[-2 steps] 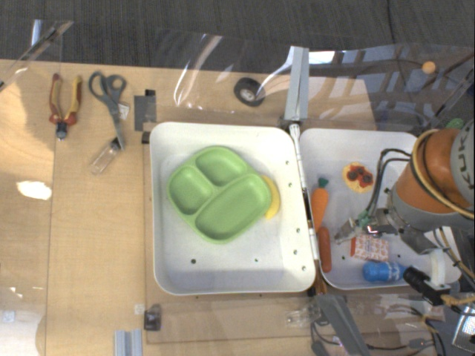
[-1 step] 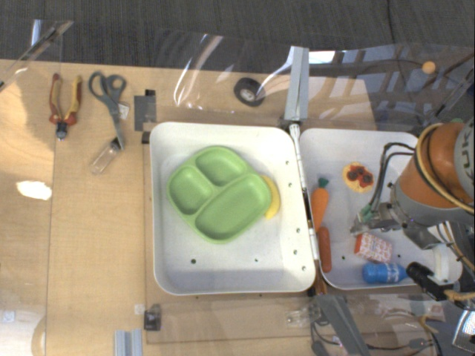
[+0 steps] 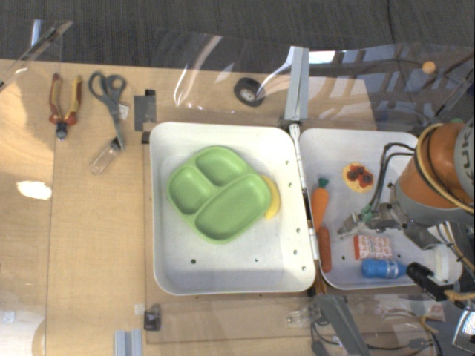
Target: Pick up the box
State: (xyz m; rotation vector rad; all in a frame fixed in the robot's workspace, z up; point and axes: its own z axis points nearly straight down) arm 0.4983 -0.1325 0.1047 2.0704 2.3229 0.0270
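Hand: the hand (image 3: 365, 219) hangs low in the right bin (image 3: 335, 145), its thin metal fingers (image 3: 349, 227) pointing left; I cannot tell how far apart they stand, and nothing shows between them.
Box: the box (image 3: 371, 246), small, white with red print, lies flat on the bin floor just near of the hand, apart from the fingers.
Handling: it looks like a light cardboard pack, stiff enough to pinch but easy to dent. Best taken across its two long sides, from above.
Neighbours: one blue bottle (image 3: 383, 269) lies just near of the box, almost touching it, so the near finger has little room.
Right bin count: one box, one bottle, two carrots (image 3: 319, 208), the second one (image 3: 324, 248) near of the first, and one small round pizza toy (image 3: 358, 176) at the far side.
Left bin: the left bin (image 3: 167, 265) holds one green divided plate (image 3: 219, 193) with one yellow piece (image 3: 272, 199) at its right edge.
Table: on the table (image 3: 82, 273), far left, lie one pair of pliers (image 3: 61, 104), one pair of scissors (image 3: 110, 95) and one roll of tape (image 3: 249, 91).
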